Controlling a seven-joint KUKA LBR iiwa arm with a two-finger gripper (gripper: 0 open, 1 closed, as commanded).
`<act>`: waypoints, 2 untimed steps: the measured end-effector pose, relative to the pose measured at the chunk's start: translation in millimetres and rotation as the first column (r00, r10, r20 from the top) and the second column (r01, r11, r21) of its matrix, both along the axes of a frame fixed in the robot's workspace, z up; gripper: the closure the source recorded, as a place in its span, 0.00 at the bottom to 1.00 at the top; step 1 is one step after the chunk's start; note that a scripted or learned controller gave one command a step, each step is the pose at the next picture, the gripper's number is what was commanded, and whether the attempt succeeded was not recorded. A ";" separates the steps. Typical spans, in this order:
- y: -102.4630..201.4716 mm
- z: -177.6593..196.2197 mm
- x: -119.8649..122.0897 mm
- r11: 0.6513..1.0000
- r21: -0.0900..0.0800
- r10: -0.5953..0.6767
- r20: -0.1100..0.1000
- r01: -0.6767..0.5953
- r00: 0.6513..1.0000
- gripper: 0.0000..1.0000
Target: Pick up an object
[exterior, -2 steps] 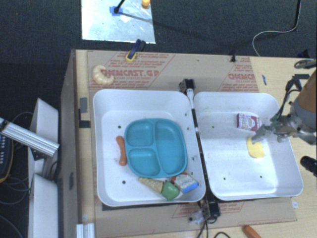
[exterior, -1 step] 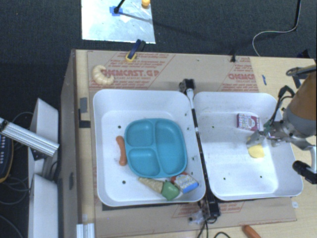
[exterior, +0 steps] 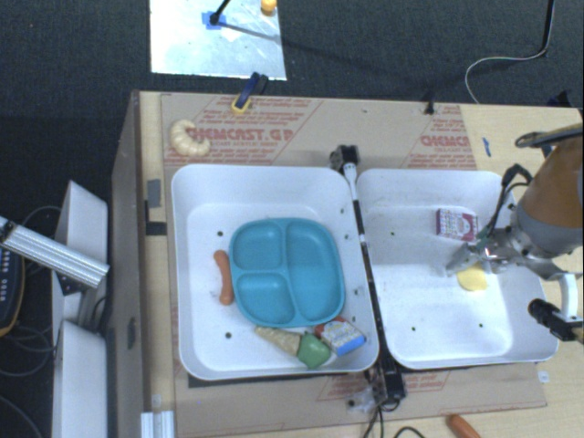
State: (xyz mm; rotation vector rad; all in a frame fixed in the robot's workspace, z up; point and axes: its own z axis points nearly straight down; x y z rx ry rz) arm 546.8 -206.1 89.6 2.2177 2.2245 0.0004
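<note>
The end effector (exterior: 467, 261) hangs low in the right bin (exterior: 429, 340), just over a small yellow object (exterior: 474, 280); how wide it stands I cannot tell. A slanted descent could nudge that rounded piece aside. A pink carton (exterior: 455, 223) lies just beyond. Well away, the left bin (exterior: 205, 336) holds a blue divided plate (exterior: 286, 272), a sausage (exterior: 224, 276), and a green block (exterior: 313, 351).

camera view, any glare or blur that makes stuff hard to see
Camera view: the shiny sheet on the floor above the bench is washed out by glare; the white bins are bright but their contents read clearly; the tool by the yellow object is soft and small, so its fingers are unreadable; the arm looks blurry.
</note>
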 end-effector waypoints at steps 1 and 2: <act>-0.2 10.9 1.0 1.000 0.000 0.001 0.002 -0.001 1.000 1.00; -0.2 10.8 0.9 1.000 0.000 0.000 0.002 0.000 1.000 0.00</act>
